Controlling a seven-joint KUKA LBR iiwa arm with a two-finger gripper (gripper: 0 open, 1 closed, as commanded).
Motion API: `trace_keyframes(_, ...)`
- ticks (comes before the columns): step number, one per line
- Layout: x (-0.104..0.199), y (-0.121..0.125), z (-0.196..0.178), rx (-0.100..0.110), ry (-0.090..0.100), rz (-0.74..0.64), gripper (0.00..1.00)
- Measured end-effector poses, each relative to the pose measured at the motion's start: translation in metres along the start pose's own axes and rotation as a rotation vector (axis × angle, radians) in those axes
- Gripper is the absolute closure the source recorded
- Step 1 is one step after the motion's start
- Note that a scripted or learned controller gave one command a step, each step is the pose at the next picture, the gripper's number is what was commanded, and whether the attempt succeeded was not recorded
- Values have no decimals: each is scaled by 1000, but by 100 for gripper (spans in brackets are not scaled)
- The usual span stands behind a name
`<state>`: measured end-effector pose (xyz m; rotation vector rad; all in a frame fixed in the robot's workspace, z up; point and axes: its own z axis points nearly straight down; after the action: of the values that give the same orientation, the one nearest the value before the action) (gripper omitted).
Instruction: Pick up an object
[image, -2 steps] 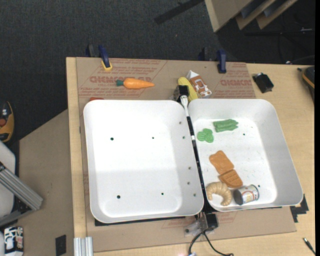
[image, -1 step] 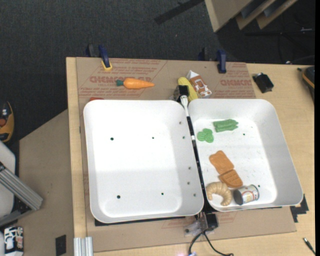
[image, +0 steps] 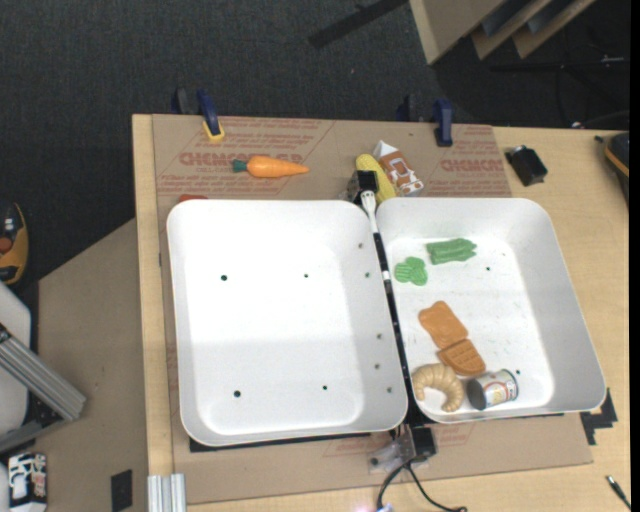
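Whether my gripper is apart or together I cannot tell; what I could pick lies in the right bin (image: 560, 300), at the right of the frame; along its lower edge a small can (image: 493, 388) lies on its side, touching or just beside a croissant (image: 440, 386) to its left; just above those, two flat orange-brown slices, the lower slice (image: 462, 356) close against the croissant and the upper slice (image: 442, 324) touching it at a slant; higher, towards the bin's upper left, a round green piece (image: 409, 270) sits near the inner wall, and a longer green piece (image: 450, 250) lies just up and right of it, a little apart; the left bin (image: 190, 300) fills the middle and left of the frame, its white floor marked with a few dark dots, its right wall pressed against the right bin; beyond the bins' top edges, on the brown cardboard sheet (image: 150, 250), a toy carrot (image: 270, 168) lies level in the upper left, and a yellow banana (image: 372, 168) and a brown-and-white packet (image: 398, 172) lie together above the seam between the bins; two blue clamps, left clamp (image: 210, 115) and right clamp (image: 442, 120), grip the sheet's top edge; a small black block (image: 525, 165) rests in the upper right
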<state>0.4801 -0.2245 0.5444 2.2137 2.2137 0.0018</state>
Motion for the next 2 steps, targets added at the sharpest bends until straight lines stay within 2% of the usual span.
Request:
trace_keyframes(1,81,37,88,16,11,-9,0)
trace_keyframes(2,76,36,71,2,4,-1,100)
